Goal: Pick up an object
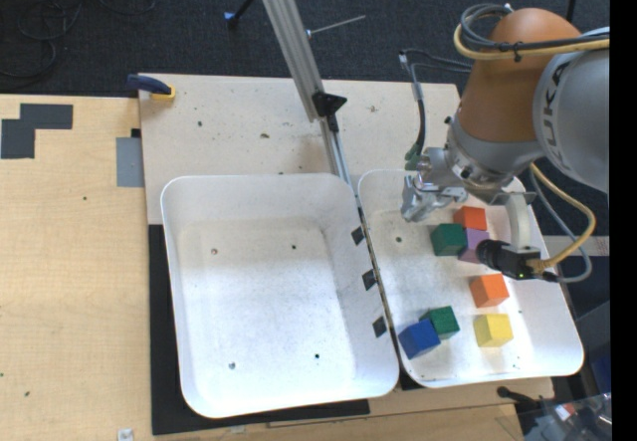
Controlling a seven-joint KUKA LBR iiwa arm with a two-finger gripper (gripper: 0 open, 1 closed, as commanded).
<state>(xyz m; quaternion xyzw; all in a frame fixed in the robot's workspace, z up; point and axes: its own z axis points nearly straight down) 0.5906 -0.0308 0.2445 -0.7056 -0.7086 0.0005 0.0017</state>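
Observation:
Several small blocks lie in the right bin (557,354): a green block (449,239) beside a red-orange block (473,218) and a purple piece (475,248), an orange block (489,289), a yellow block (493,330), a second green block (442,320) and a blue block (418,337). My gripper (420,204) hangs over the upper left part of this bin, just left of the green and red-orange blocks. Nothing shows between its fingers.
The left bin (179,230) sits next to the right one, with black clips along the shared wall (366,278). A slanted aluminium bar (294,41) rises behind the bins. The arm's orange band (503,81) and cables hang over the right bin's far side.

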